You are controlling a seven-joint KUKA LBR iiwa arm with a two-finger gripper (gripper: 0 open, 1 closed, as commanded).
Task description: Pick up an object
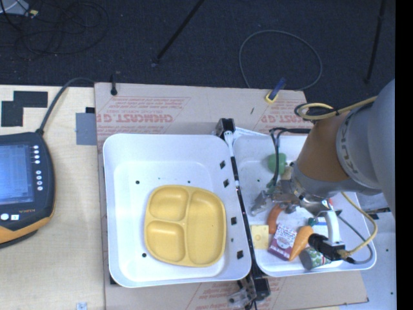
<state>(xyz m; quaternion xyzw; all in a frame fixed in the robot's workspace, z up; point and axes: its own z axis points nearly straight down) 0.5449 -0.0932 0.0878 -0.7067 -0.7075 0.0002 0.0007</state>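
The gripper (268, 197) sits low in the right bin (258, 148); its grip state cannot be determined. Beside it lie an orange carrot (301, 240), a maroon packet (282, 240) and a yellow block (259, 236). The left bin (122, 173) holds a yellow divided plate (185, 225). The cardboard beneath (161, 113) carries illegible inverted red print.

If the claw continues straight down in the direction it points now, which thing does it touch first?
Probably the orange carrot-shaped piece lying just under the claw in the right bin. Depth is unclear from this slanted view, so the yellow block beside it is possible too.
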